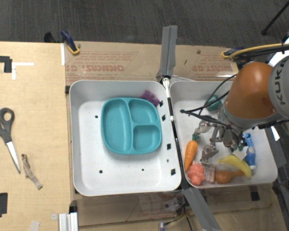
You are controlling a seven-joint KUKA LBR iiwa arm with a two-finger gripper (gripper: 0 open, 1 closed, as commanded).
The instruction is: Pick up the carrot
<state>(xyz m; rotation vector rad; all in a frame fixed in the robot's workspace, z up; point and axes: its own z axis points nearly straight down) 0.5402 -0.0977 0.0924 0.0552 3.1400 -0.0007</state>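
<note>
The gripper (211, 150) hangs low over the right bin (265, 177), under the arm's orange band (250, 96). Cables and linkage crowd the fingers from this angle, so I cannot tell whether they stand apart or together. Nothing is seen between them.

The carrot (190, 154) lies just to the claw's left, close beside it but not visibly touching. It rests lengthwise along the bin's left wall, with its top end nearest the green tuft (195, 137) and its lower end running toward the pink toy (196, 173), which sits below the claw and to its left. The carrot's lower tip appears to meet or nearly meet that pink piece.

Below and right of the claw lie a yellow banana (237, 164) and a brown-orange item (225, 176). A blue object (249, 150) stands to the claw's right. Further left, in the other bin (82, 177), sits a teal divided plate (131, 125).

Assessment of handling: the carrot looks like a small play-food piece, judged light, rigid and smooth, tapered, hence liable to slip toward the thin end. Recommended hold is across the thicker middle, fingers closing crosswise to its length. The bin wall on the far side leaves little finger room, and the pink toy may be disturbed.
</note>
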